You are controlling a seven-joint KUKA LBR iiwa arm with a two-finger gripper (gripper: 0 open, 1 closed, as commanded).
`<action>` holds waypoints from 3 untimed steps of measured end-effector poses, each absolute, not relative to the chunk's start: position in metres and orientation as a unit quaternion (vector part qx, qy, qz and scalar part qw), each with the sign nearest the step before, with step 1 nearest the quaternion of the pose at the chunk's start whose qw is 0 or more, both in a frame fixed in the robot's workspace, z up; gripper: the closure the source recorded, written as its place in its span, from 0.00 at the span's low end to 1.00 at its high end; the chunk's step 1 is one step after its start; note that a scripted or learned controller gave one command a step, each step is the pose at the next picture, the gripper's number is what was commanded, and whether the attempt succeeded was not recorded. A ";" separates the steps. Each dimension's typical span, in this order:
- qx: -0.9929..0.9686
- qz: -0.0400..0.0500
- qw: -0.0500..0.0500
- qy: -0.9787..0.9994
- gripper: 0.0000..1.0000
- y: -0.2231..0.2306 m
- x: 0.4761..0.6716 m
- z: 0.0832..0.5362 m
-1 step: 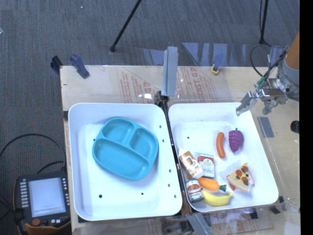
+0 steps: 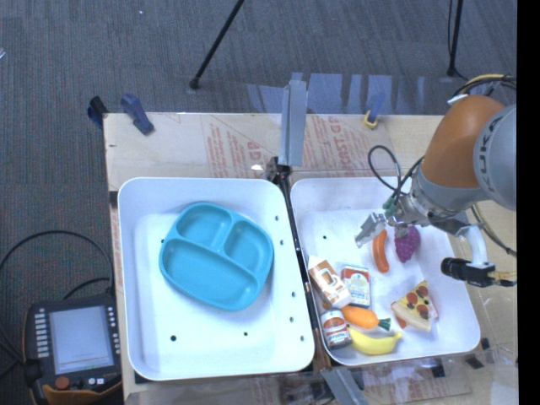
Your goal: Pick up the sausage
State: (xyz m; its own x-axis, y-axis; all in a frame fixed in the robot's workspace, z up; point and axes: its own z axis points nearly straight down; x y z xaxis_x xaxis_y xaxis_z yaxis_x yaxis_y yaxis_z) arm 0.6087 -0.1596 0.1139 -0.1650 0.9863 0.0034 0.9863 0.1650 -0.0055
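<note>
Jaws [image 2: 377, 226] parted, nothing between them, low over right bin [image 2: 460, 332]. Sausage [image 2: 381, 251] lies on bin floor just below jaws, beside purple grapes [image 2: 407, 242]. Further from jaws: pizza slice [image 2: 416, 305], carrot [image 2: 363, 317], banana [image 2: 375, 342], small cartons [image 2: 342, 283]. Left bin [image 2: 143, 344] carries blue divided plate [image 2: 217, 256]. Plywood bench [image 2: 211, 146] on grey carpet [image 2: 101, 32]; tripod legs [image 2: 221, 34] behind.

A single fixed camera is mounted above the bench [image 2: 211, 146], angled downward from a moderate distance. Both white bins, left [image 2: 135, 226] and right [image 2: 456, 327], are fully framed, and carpeted floor [image 2: 126, 40] is included beyond the far edge.
</note>
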 end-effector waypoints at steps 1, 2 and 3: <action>-0.663 0.000 0.003 -0.748 0.00 -0.154 0.611 0.086; -0.665 0.000 0.004 -0.747 1.00 -0.155 0.611 0.095; -0.603 0.000 0.001 -0.798 1.00 -0.111 0.592 0.202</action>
